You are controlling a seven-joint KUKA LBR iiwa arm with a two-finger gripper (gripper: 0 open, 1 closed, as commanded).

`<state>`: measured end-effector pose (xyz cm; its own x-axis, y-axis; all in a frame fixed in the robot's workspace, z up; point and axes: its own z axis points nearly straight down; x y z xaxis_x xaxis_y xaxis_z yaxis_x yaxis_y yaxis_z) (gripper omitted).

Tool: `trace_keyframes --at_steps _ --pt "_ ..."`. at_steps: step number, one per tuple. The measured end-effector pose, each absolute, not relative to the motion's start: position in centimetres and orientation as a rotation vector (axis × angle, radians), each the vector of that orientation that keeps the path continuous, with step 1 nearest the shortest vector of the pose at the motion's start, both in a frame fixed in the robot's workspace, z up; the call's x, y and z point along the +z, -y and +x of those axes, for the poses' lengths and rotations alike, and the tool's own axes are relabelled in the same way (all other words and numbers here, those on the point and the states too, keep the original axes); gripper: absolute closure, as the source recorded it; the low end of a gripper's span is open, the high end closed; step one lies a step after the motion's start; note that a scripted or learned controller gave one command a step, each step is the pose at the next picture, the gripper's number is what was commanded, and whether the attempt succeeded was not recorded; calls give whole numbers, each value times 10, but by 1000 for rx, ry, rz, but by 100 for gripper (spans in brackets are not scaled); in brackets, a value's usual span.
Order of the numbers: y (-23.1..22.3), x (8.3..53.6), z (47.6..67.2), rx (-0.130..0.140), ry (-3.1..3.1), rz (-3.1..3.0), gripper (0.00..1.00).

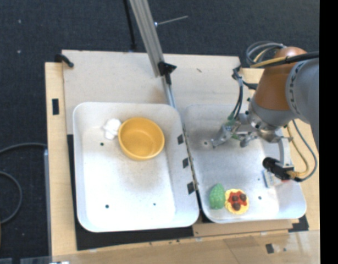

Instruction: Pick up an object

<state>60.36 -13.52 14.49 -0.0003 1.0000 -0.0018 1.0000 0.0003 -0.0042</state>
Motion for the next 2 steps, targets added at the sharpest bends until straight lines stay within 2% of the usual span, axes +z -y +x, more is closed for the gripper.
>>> trace_keyframes --at_steps 1,2 --pt "137 98 603 6 2220 -2223 0" --pt "137 112 605 -3 2218 -2230 100"
